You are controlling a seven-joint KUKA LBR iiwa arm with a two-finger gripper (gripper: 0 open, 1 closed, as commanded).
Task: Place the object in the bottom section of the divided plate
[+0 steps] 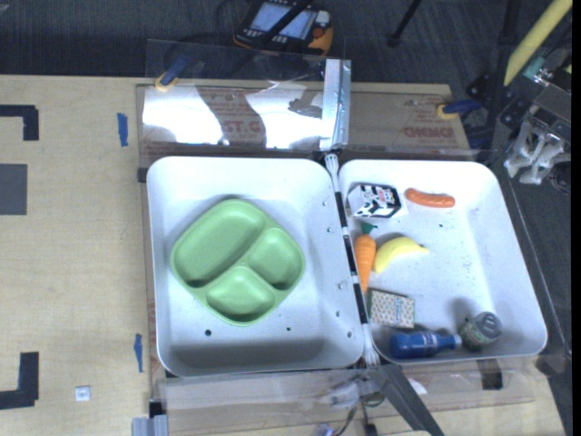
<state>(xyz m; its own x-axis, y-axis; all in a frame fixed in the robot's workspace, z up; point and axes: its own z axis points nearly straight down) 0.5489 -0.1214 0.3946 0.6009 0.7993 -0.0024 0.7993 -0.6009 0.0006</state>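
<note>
Plate (238,260) sits centered in left bin (172,334).

Pale wooden bench top (73,271), black tape marks (20,121), blue tape strips (123,128), dark grey carpet floor (109,16), black stand legs (419,5), overhead glare on clear sheet (227,112)

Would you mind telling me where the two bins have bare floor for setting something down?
Right bin: open floor right of the banana, between the sausage and the can. Its left edge is crowded. Left bin: bare strips around the green divided plate, widest along the near wall.
</note>
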